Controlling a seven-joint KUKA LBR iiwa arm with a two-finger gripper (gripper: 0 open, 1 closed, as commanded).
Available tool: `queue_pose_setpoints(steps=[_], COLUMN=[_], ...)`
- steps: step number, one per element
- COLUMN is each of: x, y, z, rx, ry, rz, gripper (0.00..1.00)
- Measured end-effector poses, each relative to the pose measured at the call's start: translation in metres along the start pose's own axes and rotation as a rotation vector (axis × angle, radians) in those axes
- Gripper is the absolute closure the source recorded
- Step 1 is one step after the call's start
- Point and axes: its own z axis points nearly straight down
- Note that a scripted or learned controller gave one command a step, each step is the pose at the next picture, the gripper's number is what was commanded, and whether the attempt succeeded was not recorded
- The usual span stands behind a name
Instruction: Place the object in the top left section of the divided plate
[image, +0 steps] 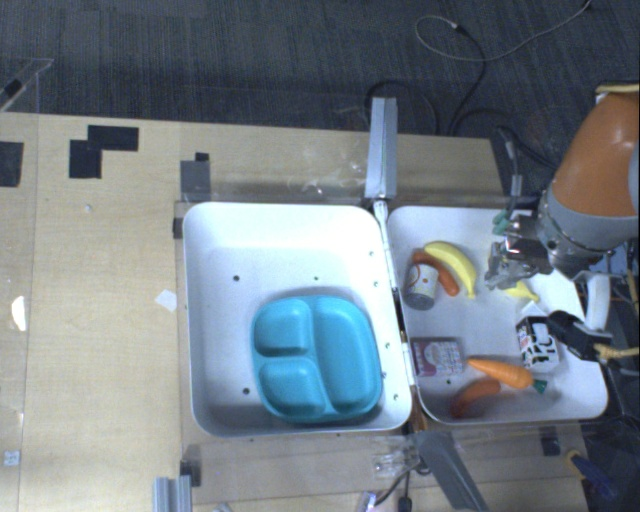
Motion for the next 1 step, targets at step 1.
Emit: queue_pose_setpoints(steps=[1], x=[0.0742], y=[0.0655], z=[-0.0005], rx=[-0.003], ry=[0.002], rz=[-0.294], gripper=[1.0])
